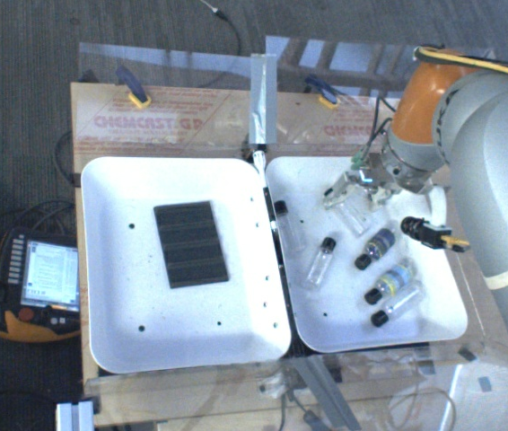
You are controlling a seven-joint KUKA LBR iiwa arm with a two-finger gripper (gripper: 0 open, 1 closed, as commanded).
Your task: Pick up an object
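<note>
Since the arm comes in over the right bin, you'll want to settle on one target there, not the dark slab way over in the left bin. The pincer hangs low near the back; can't tell if it's spread or pinching. The clear vial lies apart from the others, so I'd go for that and close across its width.

My arm hides the right bin's far corner, and my pincer's fingertips blur against the white
</note>
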